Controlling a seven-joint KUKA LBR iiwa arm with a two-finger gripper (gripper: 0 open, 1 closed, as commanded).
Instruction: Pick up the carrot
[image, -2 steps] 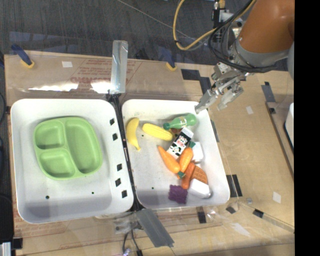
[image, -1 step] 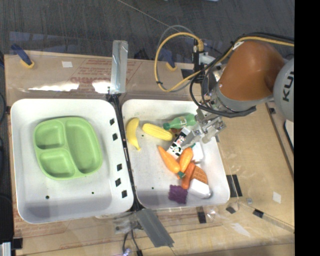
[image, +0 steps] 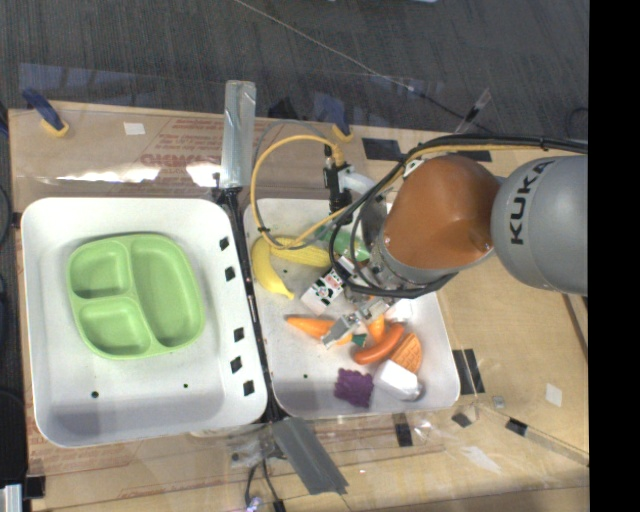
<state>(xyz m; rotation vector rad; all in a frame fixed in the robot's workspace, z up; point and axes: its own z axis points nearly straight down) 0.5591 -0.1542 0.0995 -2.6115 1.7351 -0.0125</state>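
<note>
Claw (image: 345, 328) low in the right bin (image: 440, 350), over the carrot (image: 308, 325).
I cannot tell its grip state; a banana (image: 268, 268) lies just beyond.

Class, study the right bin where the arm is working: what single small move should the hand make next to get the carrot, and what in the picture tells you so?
Probably a short shift toward the left bin, then a descent. The hand sits at the thick end of the carrot, which lies flat, its tip pointing toward the banana. Other orange food crowds the hand's far side, so centring over the carrot looks safer.
</note>
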